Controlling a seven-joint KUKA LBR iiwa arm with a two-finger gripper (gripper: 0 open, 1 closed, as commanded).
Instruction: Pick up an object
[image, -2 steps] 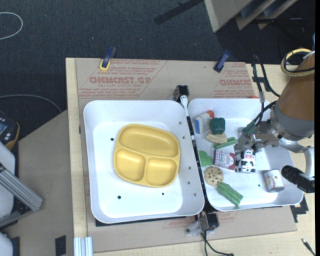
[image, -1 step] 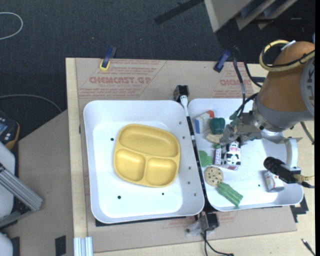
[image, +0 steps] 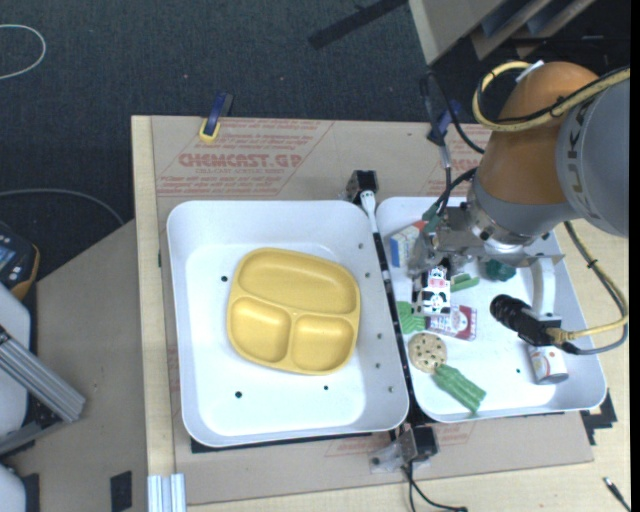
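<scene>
Arm: the grey arm (image: 560, 150) with its orange band reached in from the right and hung over the rear half of the right bin (image: 515, 392).
End effector: the end effector (image: 440, 262) was low over the right bin, close to the wall it shares with the left bin (image: 200, 300).
End effector state: whether it was released, clenched or grasping anything could not be told, as the wrist hid it from above.
Nearest object: a small black-and-white patterned item (image: 434, 295) sat right at the near tip of the end effector; whether the two touched was unclear.
Red-and-white packet: the packet (image: 460, 323) lay just in front of the patterned item, touching or nearly touching it, a little nearer the camera than the end effector.
Cookie: a round speckled cookie (image: 427, 351) lay on the bin floor in front of the packet, apart from the end effector.
Green piece: an oblong green piece (image: 461, 388) lay beside the cookie, near the front rim.
Teal item: a small teal item (image: 498, 268) lay to the right of the end effector, partly under the wrist.
Silver cylinder: a short silver cylinder (image: 548, 365) lay near the right wall, well apart from the end effector.
Left bin: it held a yellow divided plate (image: 293, 308), right side up.
Counter: the counter (image: 150, 200) carried both bins side by side.
</scene>
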